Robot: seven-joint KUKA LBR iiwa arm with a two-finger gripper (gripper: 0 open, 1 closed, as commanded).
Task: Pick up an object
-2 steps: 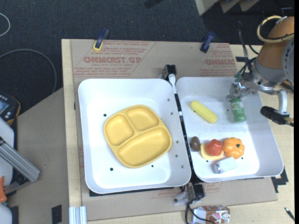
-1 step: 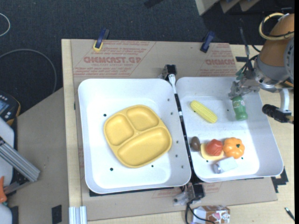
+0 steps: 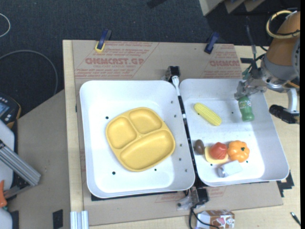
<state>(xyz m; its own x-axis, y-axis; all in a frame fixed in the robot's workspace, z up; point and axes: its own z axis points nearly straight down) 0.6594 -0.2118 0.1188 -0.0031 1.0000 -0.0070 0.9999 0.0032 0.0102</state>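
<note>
- Small green plastic bottle (image 3: 246,109) is seen at the far right of the right white bin (image 3: 274,142), clamped upright between the fingers of the gripper (image 3: 247,95).
- Grasp is judged done; lifting is left.

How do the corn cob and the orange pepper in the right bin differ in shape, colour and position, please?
The corn cob is long, slim and pale yellow; the orange pepper is round, squat and bright orange with a green stem. The corn cob lies alone on a slant near the bin's middle, while the orange pepper sits nearer the front, crowded beside a red tomato. Both rest in the right bin, away from the gripper.
</note>
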